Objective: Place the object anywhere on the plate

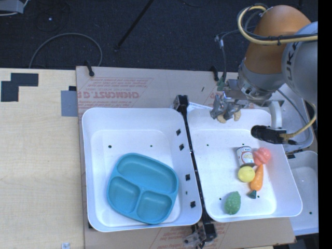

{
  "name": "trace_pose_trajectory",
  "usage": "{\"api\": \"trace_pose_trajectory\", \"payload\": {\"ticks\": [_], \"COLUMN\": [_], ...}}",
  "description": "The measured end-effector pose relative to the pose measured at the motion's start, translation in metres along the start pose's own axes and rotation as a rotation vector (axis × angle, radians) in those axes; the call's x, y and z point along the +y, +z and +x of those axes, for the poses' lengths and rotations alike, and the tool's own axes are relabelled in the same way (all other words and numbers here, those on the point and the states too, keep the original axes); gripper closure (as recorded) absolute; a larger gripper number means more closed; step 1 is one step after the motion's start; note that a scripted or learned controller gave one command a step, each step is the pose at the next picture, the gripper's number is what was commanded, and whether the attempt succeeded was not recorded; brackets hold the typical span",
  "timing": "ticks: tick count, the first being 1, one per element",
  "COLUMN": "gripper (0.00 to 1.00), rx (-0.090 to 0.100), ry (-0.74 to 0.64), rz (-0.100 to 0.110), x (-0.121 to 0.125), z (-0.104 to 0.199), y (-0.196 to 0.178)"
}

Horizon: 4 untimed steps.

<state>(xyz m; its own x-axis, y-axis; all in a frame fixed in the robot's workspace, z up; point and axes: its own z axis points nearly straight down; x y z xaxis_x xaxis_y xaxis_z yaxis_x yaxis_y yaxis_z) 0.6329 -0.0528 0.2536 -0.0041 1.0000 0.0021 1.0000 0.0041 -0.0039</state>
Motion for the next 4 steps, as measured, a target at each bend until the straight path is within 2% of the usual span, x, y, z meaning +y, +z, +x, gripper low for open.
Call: {"api": "trace_pose_trajectory", "payload": {"ticks": [1,2,3,4], "gripper": [1.00,1.00,1.00,1.00], "rx": [0.000,0.000,-0.001,0.000], "ry": [0.000,-0.001,0.000,-0.001], "rz": [0.001,0.001,0.002,0.002], "x": [-0.014,-0.015,-0.026,-0.045], "z": [0.048,0.098,0.143,0.192], "y": [-0.003,0.003,0.022,0.016]}}
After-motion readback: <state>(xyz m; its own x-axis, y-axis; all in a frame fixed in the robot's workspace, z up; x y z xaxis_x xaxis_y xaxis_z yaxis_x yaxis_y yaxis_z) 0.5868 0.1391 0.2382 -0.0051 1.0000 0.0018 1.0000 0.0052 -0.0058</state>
